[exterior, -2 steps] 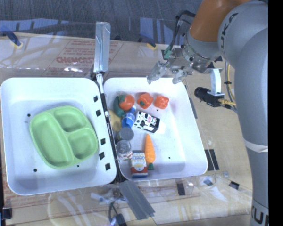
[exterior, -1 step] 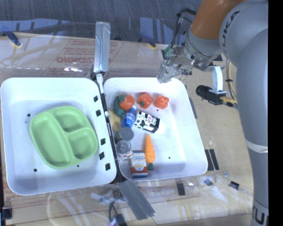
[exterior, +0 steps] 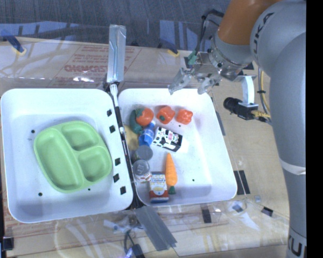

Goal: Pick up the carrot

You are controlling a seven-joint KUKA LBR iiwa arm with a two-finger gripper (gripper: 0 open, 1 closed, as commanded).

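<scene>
The carrot (exterior: 170, 169) is a small orange cone lying lengthwise near the front of the right bin (exterior: 211, 160), its tip pointing toward the back and a green end at the front. My gripper (exterior: 191, 84) hovers above the back rim of the right bin, well behind the carrot. Its two fingers are spread apart with nothing between them.
The right bin also holds three orange-red vegetables (exterior: 164, 114), a blue bottle (exterior: 146, 135), a black-and-white packet (exterior: 167, 137), two cans (exterior: 142, 168) and a small carton (exterior: 158, 187) next to the carrot. A green divided plate (exterior: 72, 155) sits in the left bin (exterior: 21, 198).
</scene>
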